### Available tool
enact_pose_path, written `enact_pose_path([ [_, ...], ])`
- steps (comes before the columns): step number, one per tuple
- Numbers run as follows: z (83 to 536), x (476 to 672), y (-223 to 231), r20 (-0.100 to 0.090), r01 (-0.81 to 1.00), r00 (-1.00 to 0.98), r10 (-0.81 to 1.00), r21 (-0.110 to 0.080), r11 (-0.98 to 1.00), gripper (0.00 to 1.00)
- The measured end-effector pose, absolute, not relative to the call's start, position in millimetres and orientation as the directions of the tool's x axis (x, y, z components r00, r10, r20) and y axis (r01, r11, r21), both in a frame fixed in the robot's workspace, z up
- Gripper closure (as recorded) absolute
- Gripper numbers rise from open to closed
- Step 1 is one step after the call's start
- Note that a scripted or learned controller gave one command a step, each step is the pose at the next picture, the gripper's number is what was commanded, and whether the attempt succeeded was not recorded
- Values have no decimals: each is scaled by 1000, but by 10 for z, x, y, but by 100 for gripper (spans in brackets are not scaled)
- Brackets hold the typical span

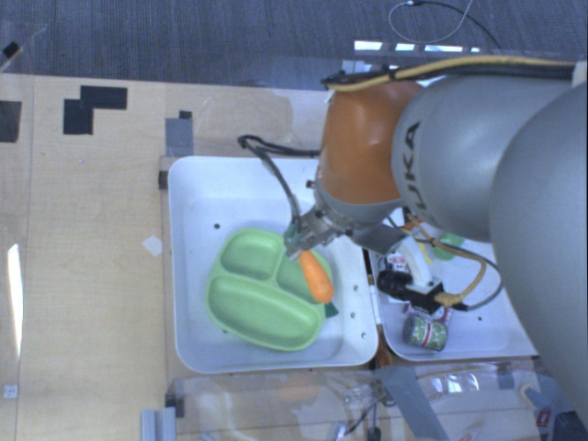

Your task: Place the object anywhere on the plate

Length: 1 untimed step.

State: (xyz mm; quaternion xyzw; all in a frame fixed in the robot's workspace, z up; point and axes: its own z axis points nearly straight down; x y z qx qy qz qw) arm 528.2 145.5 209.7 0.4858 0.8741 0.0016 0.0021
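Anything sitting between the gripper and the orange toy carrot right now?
Nothing: in the camera view the gripper meets the orange toy carrot's upper end, above the green divided plate.

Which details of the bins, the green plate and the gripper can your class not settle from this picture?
- Gripper, camera view: the arm's orange band hides most of it, so whether it grips the orange toy carrot is unclear.
- Green divided plastic plate: its right compartment is partly covered by the carrot.
- Right-hand shallow white bin: the grey arm covers much of it; small items inside, including a can, are too small to identify fully.

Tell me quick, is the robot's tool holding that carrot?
Tool: it sits at the top end of the toy carrot over the green plate, but open or closed cannot be told.
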Motion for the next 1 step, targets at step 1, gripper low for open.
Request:
enact_pose_path([
  [1, 2096, 5282, 1455, -2, 849, -529, 849, 5, 529, 0],
])
